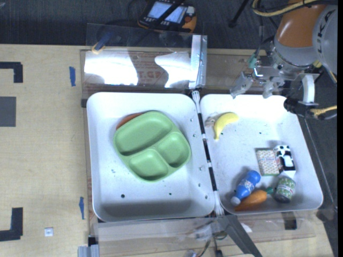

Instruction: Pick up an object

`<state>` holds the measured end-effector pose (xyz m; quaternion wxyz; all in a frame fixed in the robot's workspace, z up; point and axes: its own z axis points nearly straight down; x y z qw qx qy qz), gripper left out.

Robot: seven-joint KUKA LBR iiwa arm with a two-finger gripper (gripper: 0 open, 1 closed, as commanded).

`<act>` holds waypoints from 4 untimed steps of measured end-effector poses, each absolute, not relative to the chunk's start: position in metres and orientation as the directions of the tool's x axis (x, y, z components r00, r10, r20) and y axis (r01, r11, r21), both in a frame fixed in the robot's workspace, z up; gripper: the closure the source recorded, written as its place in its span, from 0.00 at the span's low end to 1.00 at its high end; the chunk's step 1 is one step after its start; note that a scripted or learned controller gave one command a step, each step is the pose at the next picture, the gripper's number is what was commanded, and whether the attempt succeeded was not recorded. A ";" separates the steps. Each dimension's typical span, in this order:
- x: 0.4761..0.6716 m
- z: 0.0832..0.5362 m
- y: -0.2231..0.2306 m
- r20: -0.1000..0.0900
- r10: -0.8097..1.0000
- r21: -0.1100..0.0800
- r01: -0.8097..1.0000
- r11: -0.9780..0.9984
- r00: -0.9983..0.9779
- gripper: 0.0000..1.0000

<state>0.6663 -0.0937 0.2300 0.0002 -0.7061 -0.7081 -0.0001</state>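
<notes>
Closest to me, along the front edge of the right-hand shallow white plastic bin (308, 143), sits a small cluster of 3 things: a blue and white plastic bottle (246, 186) lying tilted, an orange carrot-shaped toy (253, 198) touching its lower end, and a rounded green speckled object (284, 189) just beside the carrot's tip. A little further back in the same bin lie a flat square patterned packet (267, 161) and, touching its right side, a small black and white box-like object (284, 158). Further back again, near the bin's left wall, a yellow plastic banana (223, 122) rests alone, well apart from the cluster.

The left-hand shallow white plastic bin (102, 159) holds a pale green 3-compartment plastic tray (152, 144), set at a slant, with a sliver of an orange-red flat object (127, 119) peeking from under its far left edge.

Beyond the bins stands a clear plastic panel (139, 58) on the light wooden bench (37, 143), and past that a dark handheld controller with a lit screen (167, 14) lies on the floor.

At the far right, the grey 2-finger gripper (251, 88) hangs over the far rim of the right bin, below the arm's orange band. Its 2 fingers stand apart with nothing between them, clear of every object.
</notes>
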 end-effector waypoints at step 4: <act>0.673 0.100 -0.117 0.005 0.984 0.015 0.984 0.177 -0.177 0.00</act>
